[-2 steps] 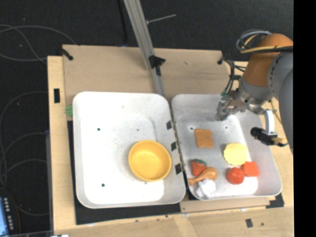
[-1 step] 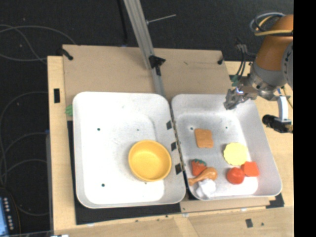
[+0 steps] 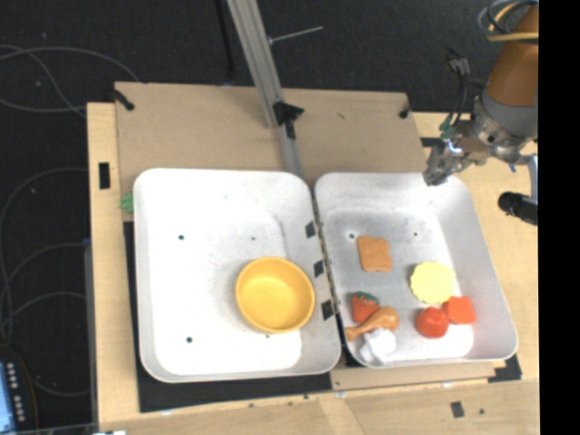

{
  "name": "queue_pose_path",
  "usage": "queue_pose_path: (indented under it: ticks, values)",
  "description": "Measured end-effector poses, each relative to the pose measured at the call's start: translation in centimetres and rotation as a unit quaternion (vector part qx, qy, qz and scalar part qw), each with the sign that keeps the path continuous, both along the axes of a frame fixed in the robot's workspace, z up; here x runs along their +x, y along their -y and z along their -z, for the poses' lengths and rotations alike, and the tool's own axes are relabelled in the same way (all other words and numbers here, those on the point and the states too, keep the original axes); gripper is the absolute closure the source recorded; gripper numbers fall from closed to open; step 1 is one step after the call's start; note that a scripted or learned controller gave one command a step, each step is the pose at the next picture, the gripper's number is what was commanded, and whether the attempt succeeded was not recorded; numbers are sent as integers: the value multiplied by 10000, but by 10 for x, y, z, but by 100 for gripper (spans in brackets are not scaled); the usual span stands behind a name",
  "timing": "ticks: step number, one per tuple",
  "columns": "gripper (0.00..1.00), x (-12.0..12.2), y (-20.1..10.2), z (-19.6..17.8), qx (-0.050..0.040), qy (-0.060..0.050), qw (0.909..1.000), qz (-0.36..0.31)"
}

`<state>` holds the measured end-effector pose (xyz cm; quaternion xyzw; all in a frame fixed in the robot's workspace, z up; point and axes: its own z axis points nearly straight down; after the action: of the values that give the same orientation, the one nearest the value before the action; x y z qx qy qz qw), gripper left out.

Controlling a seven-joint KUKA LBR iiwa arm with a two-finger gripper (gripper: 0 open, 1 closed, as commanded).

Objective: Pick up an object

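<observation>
The right bin [image 3: 453, 202] holds a tan cracker-like square [image 3: 374, 254], a pale yellow disc [image 3: 432, 282], a red ball [image 3: 431, 323] and an orange block [image 3: 460, 310]. Along that bin's front left lie a red strawberry-like piece [image 3: 363, 306], a tan drumstick shape [image 3: 375, 321] and a white crumpled item [image 3: 380, 343]. My gripper [image 3: 438, 172] hangs over the far right corner of this bin, well away from all the objects, with nothing seen between its fingers.
A yellow bowl [image 3: 275, 294] sits in the left bin [image 3: 181, 243] near its front right. A slanted metal pole [image 3: 258, 53] rises behind the bins. The arm's orange band [image 3: 513, 71] is at the upper right. Cables lie on the dark floor to the left.
</observation>
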<state>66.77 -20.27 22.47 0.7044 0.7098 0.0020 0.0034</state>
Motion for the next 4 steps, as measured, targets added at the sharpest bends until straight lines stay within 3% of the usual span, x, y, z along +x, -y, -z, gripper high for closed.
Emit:
queue_pose_path:
  ticks: [1,2,4]
  values:
    - [100,0,2,-62,-1,-20,10000,6]
    - [100,-16,-47,-62,4,-34,10000,15]
    - [100,-19,-160,-42,11,-40,10000,9]
